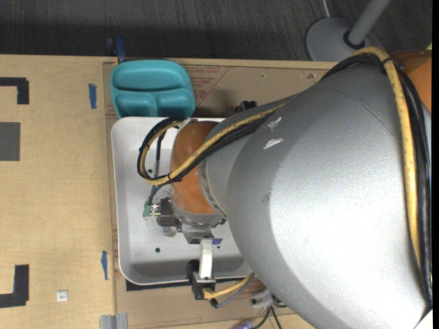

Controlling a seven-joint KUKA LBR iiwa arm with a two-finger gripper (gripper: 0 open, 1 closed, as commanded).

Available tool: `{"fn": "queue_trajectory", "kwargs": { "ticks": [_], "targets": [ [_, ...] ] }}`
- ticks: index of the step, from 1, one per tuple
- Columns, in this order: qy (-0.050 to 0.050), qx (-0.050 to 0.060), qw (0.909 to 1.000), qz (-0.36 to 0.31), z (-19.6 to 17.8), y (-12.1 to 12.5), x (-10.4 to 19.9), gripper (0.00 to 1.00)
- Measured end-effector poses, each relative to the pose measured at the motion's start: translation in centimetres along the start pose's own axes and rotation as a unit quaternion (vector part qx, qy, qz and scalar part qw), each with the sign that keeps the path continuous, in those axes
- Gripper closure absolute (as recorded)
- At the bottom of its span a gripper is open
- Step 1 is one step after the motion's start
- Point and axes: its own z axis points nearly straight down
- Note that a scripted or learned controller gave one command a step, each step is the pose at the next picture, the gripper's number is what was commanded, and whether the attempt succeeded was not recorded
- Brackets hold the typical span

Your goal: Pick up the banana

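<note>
Looking down at a slant from the fixed camera, we are seeing the arm (322,184) reaching in from the right, its smooth matte grey shell bulging like a wide, rounded barrel across much of the frame. A glossy orange band (186,173) is ringing the wrist, and thin black and yellow cables (152,157) are looping out beside it and running back along the shell.

Below the band, dark metal hardware that we are taking, with some doubt, for the body of the gripper (177,219) is hanging over the floor of the white bin (130,204). The wrist is covering its tip, so we cannot tell whether it is spread, closed or gripping anything, and we cannot tell where the banana is lying either. A small white tab (206,259) is sticking out from the hardware towards the near wall of the bin.

That bin is looking like smooth, slightly shiny plastic, shallow and round-cornered. A teal moulded object (152,88), soft-edged with two shallow hollows, is sitting just beyond its far rim. The bench (55,184) is showing a flat, cardboard-brown surface with short strips of blue tape (92,96). Beyond it, dark ribbed flooring (171,5) is stretching away, and a grey round base (336,38) with a slanting pole is standing at the upper right.
</note>
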Motion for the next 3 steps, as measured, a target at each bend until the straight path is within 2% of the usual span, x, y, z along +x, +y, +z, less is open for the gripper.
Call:
{"fn": "queue_trajectory", "kwargs": {
  "ticks": [1,2,3],
  "targets": [
    [0.005,-0.005,0.9434,0.332,-0.2,-0.6,0.3,1.0],
    [0.001,-0.001,0.9838,0.179,-9.5,-0.9,0.1,1.0],
    [0.002,-0.001,0.9999,-0.013,0.0,1.2,0.3,1.0]
  ]
}}
